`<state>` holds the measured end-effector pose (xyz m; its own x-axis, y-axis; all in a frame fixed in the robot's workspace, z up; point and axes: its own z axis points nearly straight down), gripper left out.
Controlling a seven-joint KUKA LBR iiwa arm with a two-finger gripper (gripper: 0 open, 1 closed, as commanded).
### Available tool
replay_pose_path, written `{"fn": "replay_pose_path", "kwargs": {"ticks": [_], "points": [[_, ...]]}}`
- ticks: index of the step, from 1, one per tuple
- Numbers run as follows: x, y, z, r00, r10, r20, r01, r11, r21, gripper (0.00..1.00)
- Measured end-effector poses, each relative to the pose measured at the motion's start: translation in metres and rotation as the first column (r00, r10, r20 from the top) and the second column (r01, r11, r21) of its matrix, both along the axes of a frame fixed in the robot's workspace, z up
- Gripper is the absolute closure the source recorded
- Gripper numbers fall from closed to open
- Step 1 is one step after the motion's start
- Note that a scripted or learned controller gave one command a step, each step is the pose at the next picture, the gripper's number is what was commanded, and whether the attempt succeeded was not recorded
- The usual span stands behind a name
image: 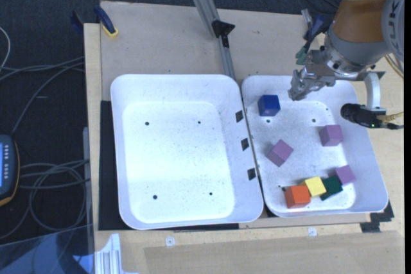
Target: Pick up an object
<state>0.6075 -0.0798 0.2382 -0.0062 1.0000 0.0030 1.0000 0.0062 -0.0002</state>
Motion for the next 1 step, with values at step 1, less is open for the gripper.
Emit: {"fn": "replay_pose_path", "kwargs": {"ticks": [1], "points": [[0.0007, 0.0534, 0.0042, 1.0, 0.001, 0.001, -0.001, 1.0, 0.0, 1.0]]}}
